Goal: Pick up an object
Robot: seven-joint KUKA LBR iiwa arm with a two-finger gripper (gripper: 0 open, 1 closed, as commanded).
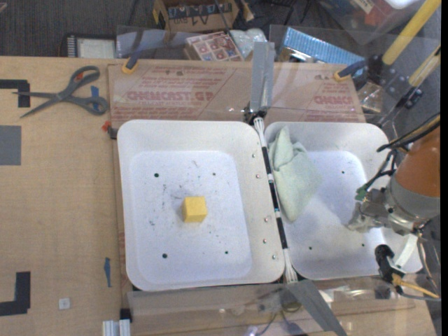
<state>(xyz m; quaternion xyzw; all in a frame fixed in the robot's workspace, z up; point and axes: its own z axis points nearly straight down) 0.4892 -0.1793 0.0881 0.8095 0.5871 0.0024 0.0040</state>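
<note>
From the camera above the worktop (56, 187), the grey arm with the orange band (423, 170) reaches in from the right. Its claw (365, 215) hangs low over the right side of the right shallow white bin (329, 135). The picture is too fuzzy there to show how the claw's tips stand, so I cannot tell if it is spread or pressed together. Nothing can be seen pinched in it.

The nearest thing to pick up is the soft, pale green crumpled cloth (290, 173). It lies to the left of the claw, in the same bin, pushed up against the wall between the two bins. There is bare white floor between the cloth and the claw, so they are apart, not touching. The cloth runs long from far to near, wide and bunched in the middle and thinner at its near end. It looks floppy and folded, so I think a pinch on a raised fold would hold best.

A small yellow cube (195, 209) sits in the middle of the left shallow white bin (140, 145). It is much farther left, across the wall, well apart from the claw. It looks like soft foam, but that is a guess. The claw would most likely need to slide left to reach the cloth first.
</note>
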